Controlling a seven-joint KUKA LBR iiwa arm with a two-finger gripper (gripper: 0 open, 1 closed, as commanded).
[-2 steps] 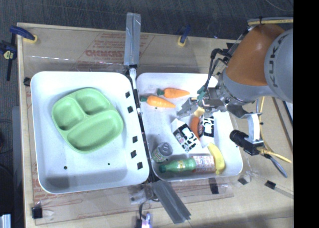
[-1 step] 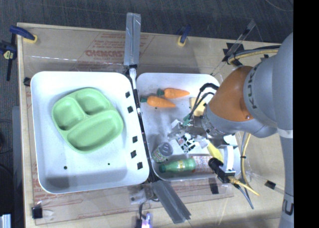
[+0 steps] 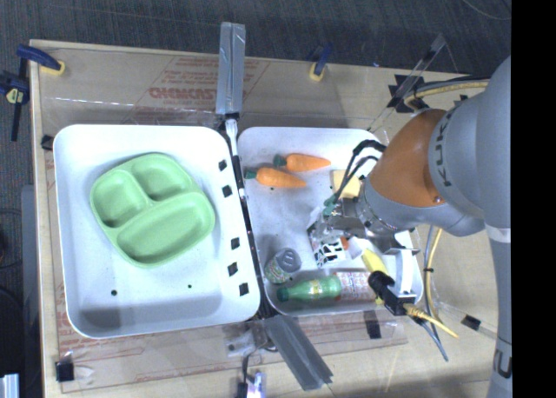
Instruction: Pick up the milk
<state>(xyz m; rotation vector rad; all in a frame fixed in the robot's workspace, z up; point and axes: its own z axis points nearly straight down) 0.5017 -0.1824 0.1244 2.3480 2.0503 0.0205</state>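
Single fixed camera, mounted above the tabletop (image 3: 130,83), looked down at a slant. Medium distance: both white bins sat fully inside the frame, with dark floor visible beyond the tabletop's far edge at the top. The arm (image 3: 452,162) entered from the frame's right, so the tool (image 3: 334,235) pointed toward frame left. The right bin (image 3: 295,140) lay directly under the tool; the left bin (image 3: 69,214) sat on the far side of it from the arm, past the divider. The near edge of the tabletop ran along the frame's bottom. The arm's bulk blocked part of the right bin's right side. No second view, so no overlap.
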